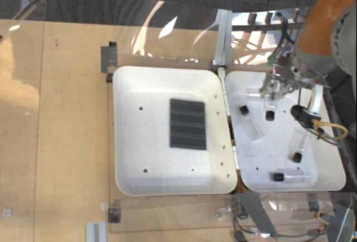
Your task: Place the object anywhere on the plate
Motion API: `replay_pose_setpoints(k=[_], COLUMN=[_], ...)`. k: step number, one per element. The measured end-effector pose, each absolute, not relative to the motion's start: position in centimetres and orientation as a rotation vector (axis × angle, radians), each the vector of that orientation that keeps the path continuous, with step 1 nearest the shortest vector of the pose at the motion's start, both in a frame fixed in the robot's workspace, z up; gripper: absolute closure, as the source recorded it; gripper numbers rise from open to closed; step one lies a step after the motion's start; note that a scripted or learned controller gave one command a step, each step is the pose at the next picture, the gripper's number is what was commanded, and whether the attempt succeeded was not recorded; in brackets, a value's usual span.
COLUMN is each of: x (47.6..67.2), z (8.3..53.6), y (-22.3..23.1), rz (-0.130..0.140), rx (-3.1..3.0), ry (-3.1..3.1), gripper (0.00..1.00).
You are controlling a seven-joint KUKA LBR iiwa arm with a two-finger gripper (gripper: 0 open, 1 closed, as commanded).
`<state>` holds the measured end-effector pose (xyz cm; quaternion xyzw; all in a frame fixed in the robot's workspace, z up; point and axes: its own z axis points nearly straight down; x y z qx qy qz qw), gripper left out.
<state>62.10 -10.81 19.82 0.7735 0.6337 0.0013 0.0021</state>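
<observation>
While the gripper [271,89] hangs over the right bin [329,177], its jaws' state cannot be told. Clear, black-capped vials [249,121] lie there, apart from the dark plate [187,124]; light, slippery, likely fragile, best taken mid-body.

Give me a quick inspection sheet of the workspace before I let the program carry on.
Surface: wooden bench bearing a left bin and a right bin, side by side.
Job's things: dark ribbed plate lies flat in the left bin; clear vials with black caps lie scattered in the right bin.
Clutter: nothing seen.
Grippers: gripper above the right bin's far end; finger state unclear.
Cables: yellow cable looped beside the wrist; more wires at the bench's near edge.
Surroundings: clear shield panel behind the bins, dark carpet beyond.
</observation>
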Motion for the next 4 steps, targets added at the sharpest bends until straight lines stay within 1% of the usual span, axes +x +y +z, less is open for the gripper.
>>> replay_pose_setpoints(k=[1, 2, 3, 4], x=[66.5, 67.0, 67.0, 66.0], z=[18.5, 22.9, 34.0, 28.0], y=[-2.5, 5.0, 11.1, 16.6], rz=[0.004, 0.009, 0.013, 0.005], rx=[2.305, 1.646, 1.354, 1.634], ry=[2.133, 2.668, 2.823, 2.681], gripper=[1.00, 1.00, 1.00, 1.00])
